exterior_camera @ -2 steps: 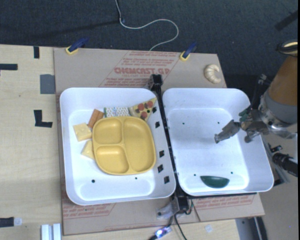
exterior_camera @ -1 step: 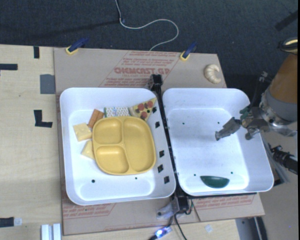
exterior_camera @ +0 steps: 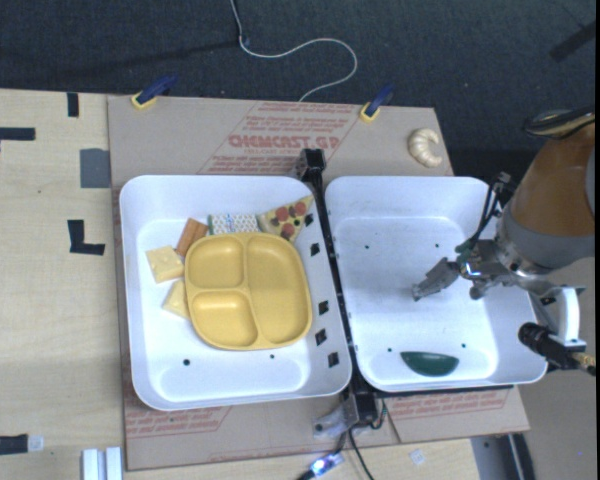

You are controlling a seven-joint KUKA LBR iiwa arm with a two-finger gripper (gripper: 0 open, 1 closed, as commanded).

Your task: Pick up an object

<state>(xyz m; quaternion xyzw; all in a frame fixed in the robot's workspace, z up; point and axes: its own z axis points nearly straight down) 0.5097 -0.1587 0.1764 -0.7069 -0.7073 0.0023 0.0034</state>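
Observation:
In the right bin a dark green, flat oval object lies near the front wall. My gripper reaches in from the right and hangs over the middle of that bin, behind the green object and apart from it. Nothing shows in its grasp. The left bin holds a yellow divided plate. Around the plate's back and left sides lie several small items: pale yellow pieces, an orange-brown piece and a patterned piece.
The grey arm with its orange band stands over the right bin's right wall. A cream-coloured lump rests on the cardboard behind the right bin. Clamps hold the cardboard's back edge. A black divider runs between the bins.

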